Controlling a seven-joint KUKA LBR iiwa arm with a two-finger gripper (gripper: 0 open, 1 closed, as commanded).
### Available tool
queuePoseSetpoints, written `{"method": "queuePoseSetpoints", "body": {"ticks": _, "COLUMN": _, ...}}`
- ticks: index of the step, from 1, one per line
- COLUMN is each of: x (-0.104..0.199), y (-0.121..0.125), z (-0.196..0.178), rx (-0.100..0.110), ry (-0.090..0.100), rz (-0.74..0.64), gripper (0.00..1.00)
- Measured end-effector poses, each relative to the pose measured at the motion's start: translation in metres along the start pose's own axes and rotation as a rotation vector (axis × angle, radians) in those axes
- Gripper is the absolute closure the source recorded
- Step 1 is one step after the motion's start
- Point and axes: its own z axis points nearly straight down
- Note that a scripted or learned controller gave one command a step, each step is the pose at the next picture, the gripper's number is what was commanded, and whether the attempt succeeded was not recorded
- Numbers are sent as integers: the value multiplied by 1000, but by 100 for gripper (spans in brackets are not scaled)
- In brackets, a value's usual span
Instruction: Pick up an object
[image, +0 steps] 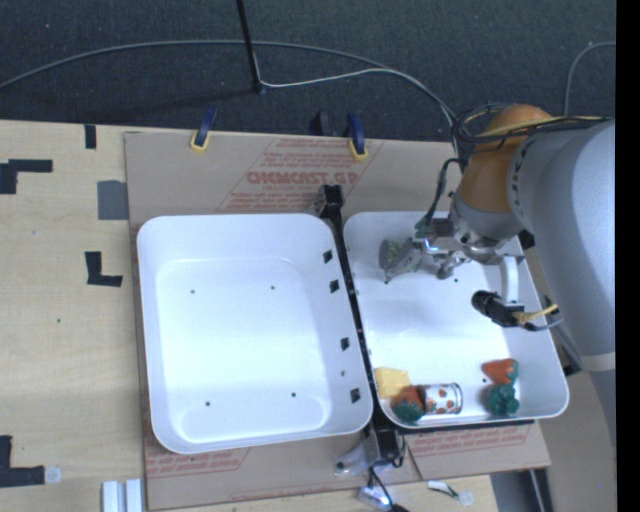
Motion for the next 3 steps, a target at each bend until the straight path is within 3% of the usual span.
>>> {"method": "queuePoseSetpoints", "body": {"ticks": 1, "x": -11, "y": -10, "z": -78, "rx": -12, "ry": 0, "rz": 0, "gripper": 0}}
{"method": "queuePoseSetpoints", "body": {"ticks": 2, "x": 33, "y": -7, "z": 2, "rx": -2, "ry": 2, "rz": -2, "gripper": 0}}
{"method": "queuePoseSetpoints", "body": {"ticks": 3, "x": 0, "y": 11, "z": -1, "rx": -3, "ry": 3, "rz": 0, "gripper": 0}}
